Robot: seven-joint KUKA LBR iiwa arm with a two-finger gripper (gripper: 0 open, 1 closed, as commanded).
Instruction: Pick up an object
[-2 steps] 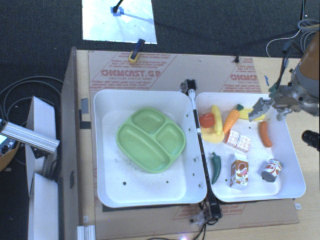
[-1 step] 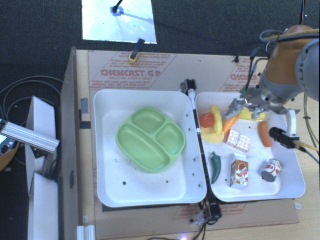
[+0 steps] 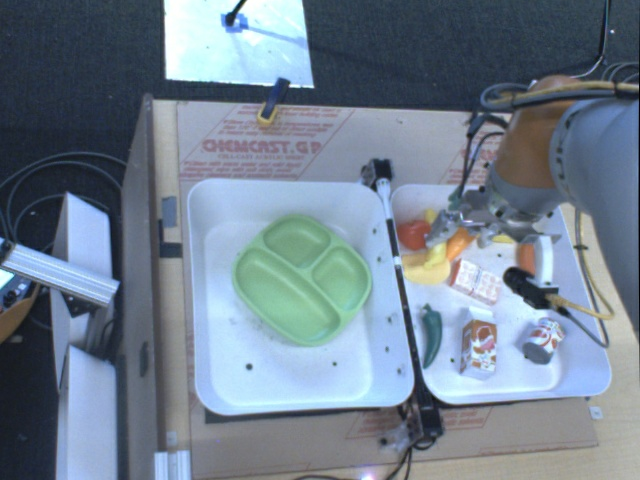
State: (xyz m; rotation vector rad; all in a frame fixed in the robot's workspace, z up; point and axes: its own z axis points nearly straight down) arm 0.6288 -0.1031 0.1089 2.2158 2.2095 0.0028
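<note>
Gripper (image 3: 452, 230) low over tomato (image 3: 413, 234) and banana (image 3: 428, 266), at 10 o'clock in right bin (image 3: 590, 368). Fingers blurred; open or shut, cannot tell. Arm reaching in from 3 o'clock, elbow cut off

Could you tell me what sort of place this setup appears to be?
Probably a robotics lab pick-and-place bench: a grey arm with an orange band reaches over two shallow white plastic bins, one holding a green divided plate, the other toy food like a small juice carton. Loose cables lie beside it.

Divided plate (image 3: 302, 279) in the left bin (image 3: 215, 368); right bin (image 3: 590, 373) holds pepper (image 3: 431, 334), carton (image 3: 479, 347) and can (image 3: 542, 339) along its front.
</note>
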